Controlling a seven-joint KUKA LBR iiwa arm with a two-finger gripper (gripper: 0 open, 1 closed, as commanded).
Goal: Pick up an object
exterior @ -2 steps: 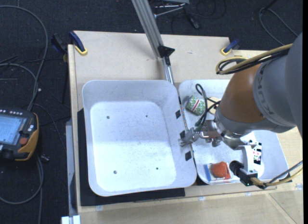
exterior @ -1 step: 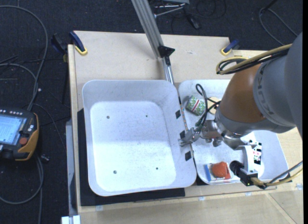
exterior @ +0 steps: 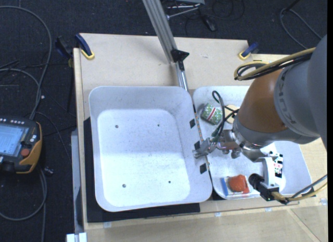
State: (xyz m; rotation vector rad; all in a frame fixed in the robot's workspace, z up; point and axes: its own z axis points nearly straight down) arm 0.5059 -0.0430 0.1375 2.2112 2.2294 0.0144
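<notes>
White plastic, matte and round-cornered, makes up both bins; in my right bin [exterior: 304,168] I see a green patterned object [exterior: 211,113] near the far rim and an orange-red lump [exterior: 239,183] near the front. The arm's bulk [exterior: 281,108] hides much there, and the gripper [exterior: 204,150] sits over the divide, its grip too blurred to tell.

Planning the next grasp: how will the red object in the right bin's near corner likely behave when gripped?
The red object looks low and rounded, so it may slip sideways between closing fingers. It seems small, probably light. Sitting close to the bin wall, it could wedge there rather than roll.
</notes>
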